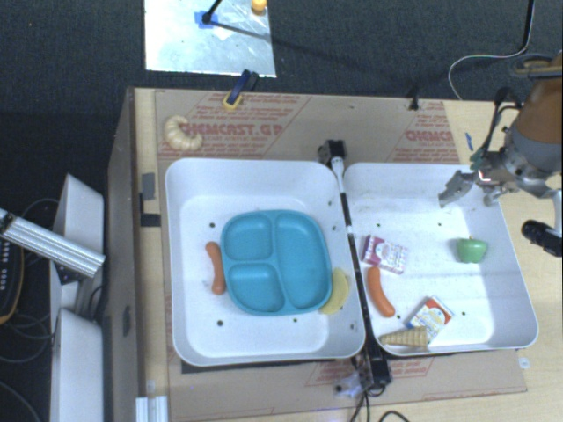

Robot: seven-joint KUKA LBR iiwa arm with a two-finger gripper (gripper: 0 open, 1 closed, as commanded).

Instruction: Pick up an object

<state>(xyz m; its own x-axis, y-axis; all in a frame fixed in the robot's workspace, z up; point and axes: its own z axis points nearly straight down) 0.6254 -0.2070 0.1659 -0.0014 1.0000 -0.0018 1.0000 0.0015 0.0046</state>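
While my arm reaches in from the right, the nearest things lie along the near edge of the right bin [506, 236]: an ice cream cone [405, 338] on its side by the near wall, and just right of it a small orange and white carton [430, 314], tilted. A little farther in, an orange sausage [380, 291] lies close to the divider between the bins, and just beyond it sits a small purple and white packet [385, 254]. To the right of those, well apart, a green apple [471, 250] rests on the bin floor.

Over in the left bin [189, 236], a blue divided plate [272, 261] takes up the middle. A yellow banana [335, 291] leans against its near right corner, and a second orange sausage [215, 267] lies just left of the plate.

Farther back, my pincer [471, 186] hovers above the far right part of the right bin, its fingers spread apart with nothing between them. It is beyond the apple and apart from it.

Beyond the bins, on the bench, a pale curled thing [181, 132] lies near the far left corner, and a yellow and blue tool [239, 89] lies at the far edge.
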